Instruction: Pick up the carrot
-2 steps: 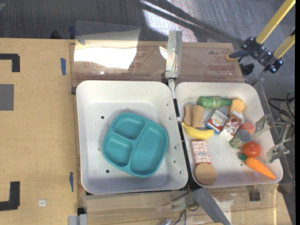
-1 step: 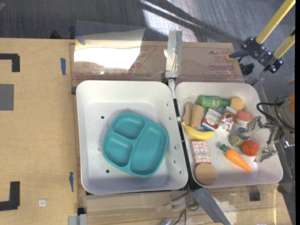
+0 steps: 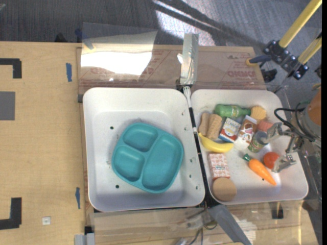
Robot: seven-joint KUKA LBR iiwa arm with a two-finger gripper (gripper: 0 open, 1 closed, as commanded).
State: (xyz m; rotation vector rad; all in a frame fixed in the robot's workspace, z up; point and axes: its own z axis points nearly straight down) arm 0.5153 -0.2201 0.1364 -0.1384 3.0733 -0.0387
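In the camera view, the carrot (image 3: 261, 171) is seen lying in the right bin (image 3: 301, 188), near its front right corner, beside a tomato (image 3: 270, 159). The gripper (image 3: 287, 147) is seen above the bin's right side; its jaws are spread, with nothing held between them.

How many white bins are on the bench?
2. The left bin holds a teal tray; the right bin holds the carrot among other food items.
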